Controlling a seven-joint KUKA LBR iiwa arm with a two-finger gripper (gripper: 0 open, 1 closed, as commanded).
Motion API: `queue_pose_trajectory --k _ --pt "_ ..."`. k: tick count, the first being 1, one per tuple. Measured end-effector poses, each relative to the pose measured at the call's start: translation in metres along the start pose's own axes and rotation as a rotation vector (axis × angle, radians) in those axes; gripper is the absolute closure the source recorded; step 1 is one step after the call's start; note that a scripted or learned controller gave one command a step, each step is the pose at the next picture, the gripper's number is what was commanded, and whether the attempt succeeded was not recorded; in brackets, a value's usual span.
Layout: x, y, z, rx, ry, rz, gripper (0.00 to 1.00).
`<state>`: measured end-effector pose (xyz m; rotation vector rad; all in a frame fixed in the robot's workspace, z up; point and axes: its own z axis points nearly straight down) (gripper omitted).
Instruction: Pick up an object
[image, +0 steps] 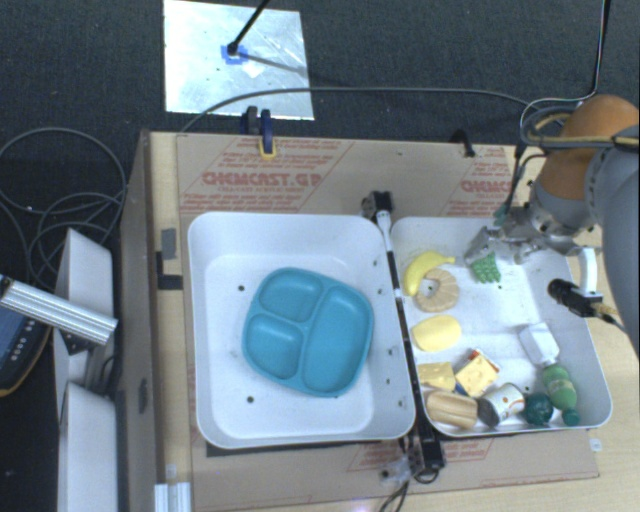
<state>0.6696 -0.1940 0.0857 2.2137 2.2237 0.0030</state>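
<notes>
So the arm is reaching in from the right and the end effector (487, 252) is sitting low over the far end of the right bin (600, 400), right on top of a small green toy (486, 269). Honestly I can't tell whether it's spread or clamped from up here, the wrist is blocking the view of that part, so I'm not calling it a grasp.

Everything else is lying nearby: a yellow banana (426, 266) touching a tan ring-shaped piece (438, 290), a pale yellow lemon-looking lump (437, 332) below those, then a pile at the near edge with a cheese wedge (476, 374), a bread-roll thing (452, 408) and some green veg (556, 384). A white block (538, 343) is sitting alone near the right wall. The left bin (215, 300) is just holding a blue divided plate (308, 330).

If the green toy is the target, I'm thinking the trick is coming straight down and centring on it, since it's small and lying apart from the banana, so there's room. It's close to the far wall though, so pushing sideways is probably going to shove it against the rim. Closing slowly and lifting straight up before swinging anywhere is looking like the safe bet.
</notes>
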Motion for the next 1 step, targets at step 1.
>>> queue_pose_trajectory --k 1 --pt "-0.0003 0.0011 -0.0116 -0.003 -0.002 -0.003 1.00"
